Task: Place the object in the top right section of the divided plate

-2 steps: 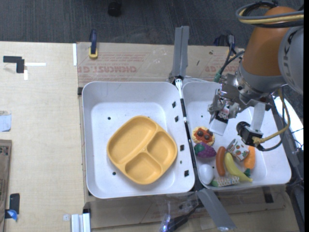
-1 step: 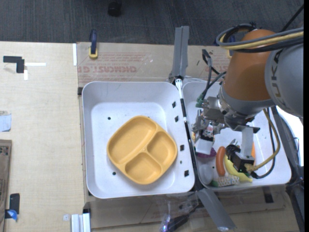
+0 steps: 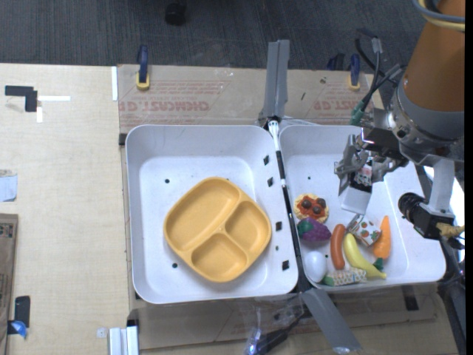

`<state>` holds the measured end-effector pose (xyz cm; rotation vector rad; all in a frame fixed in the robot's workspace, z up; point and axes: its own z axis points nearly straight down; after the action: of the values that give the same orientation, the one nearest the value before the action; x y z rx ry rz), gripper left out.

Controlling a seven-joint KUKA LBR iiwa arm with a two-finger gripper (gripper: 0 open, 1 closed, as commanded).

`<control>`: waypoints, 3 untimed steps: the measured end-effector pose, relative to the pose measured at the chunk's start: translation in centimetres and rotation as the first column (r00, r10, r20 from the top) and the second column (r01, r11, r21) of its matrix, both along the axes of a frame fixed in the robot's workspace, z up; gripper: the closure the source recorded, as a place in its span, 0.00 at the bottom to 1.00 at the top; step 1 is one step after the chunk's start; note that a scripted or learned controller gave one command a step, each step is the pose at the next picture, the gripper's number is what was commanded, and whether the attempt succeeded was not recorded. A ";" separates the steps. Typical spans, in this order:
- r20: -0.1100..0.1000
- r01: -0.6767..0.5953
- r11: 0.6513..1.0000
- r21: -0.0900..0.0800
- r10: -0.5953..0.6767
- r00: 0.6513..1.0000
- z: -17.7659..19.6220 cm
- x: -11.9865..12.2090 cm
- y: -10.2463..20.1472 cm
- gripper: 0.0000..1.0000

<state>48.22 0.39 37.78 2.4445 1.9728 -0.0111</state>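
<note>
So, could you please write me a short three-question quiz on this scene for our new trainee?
1. True or false: the yellow divided plate lies in the left bin.
2. Which toy lies nearest the gripper? A) white egg B) pizza slice C) corn cob
3. Fill in: the banana lies between the red sausage and the ____.

Key: 1 true; 2 B; 3 carrot.
</note>
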 end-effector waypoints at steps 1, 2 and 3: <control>-0.003 0.033 0.999 0.000 -0.033 0.999 -9.4 -0.4 9.4 1.00; -0.001 0.043 0.999 -0.001 -0.043 0.999 4.4 -0.3 6.7 1.00; -0.003 0.220 0.975 -0.001 -0.220 0.975 -12.4 -0.4 7.7 1.00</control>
<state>47.78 8.13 25.34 2.6496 1.6910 -0.0162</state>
